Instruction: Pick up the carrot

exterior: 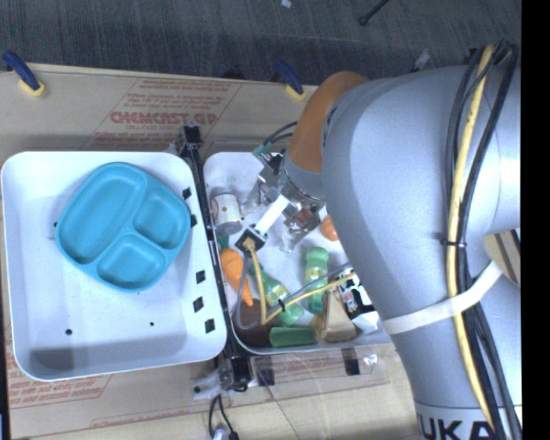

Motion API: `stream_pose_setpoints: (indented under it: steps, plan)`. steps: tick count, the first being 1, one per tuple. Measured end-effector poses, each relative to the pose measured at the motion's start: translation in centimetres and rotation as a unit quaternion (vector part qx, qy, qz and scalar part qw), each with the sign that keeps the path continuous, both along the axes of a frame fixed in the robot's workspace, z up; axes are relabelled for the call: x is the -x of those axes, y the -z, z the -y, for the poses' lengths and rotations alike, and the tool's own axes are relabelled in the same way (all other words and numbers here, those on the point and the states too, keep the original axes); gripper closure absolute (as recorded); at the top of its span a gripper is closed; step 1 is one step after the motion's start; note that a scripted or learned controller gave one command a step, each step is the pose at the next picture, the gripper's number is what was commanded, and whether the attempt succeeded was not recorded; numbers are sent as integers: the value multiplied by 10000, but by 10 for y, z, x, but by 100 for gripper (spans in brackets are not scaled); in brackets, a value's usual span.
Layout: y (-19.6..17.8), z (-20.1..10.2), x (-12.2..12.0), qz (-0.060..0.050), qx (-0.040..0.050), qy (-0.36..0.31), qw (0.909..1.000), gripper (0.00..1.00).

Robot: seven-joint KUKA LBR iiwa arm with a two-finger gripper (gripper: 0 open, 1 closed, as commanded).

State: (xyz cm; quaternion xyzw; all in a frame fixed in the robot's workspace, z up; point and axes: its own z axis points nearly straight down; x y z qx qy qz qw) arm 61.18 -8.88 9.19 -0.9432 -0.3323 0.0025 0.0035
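The carrot (233, 271) is orange and lies against the left wall of the right bin (222, 165), about halfway down it, pointing toward the front. My gripper (291, 211) hangs low over the back half of that bin, up and to the right of the carrot, apart from it. The grey arm with its orange band (313, 122) reaches in from the right and hides much of the bin.
Around the carrot are a small white can (225, 207), several green items (315, 264), a green piece (292, 337) at the front and an orange thing (329, 229) by the arm. The left bin (37, 319) holds a blue divided plate (124, 224).
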Motion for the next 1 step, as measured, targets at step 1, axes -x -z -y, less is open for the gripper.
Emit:
stream_pose_setpoints:
  steps: [1]
  plan:
    - [-11, 41, -31, 8, 6, 148, 9999, 0]
